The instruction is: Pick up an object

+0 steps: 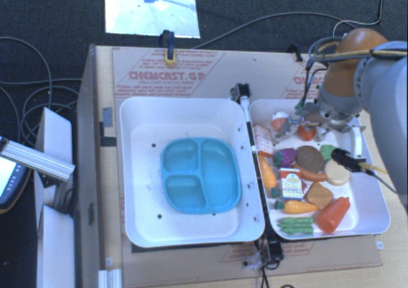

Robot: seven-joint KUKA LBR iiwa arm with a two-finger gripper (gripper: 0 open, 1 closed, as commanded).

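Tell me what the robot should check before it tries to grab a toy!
1. Toys are there to grab: ok. The right bin holds a pile of play food, such as the red bottle and the green beans.
2. Gripper is over the toys: ok, it sits at the far end of the right bin.
3. Something already held: cannot tell, the wrist hides that spot.
4. One toy stands apart for an easy grab: not ok, most toys touch or overlap.
5. Left bin is ready: ok, the blue divided tray lies flat in it.
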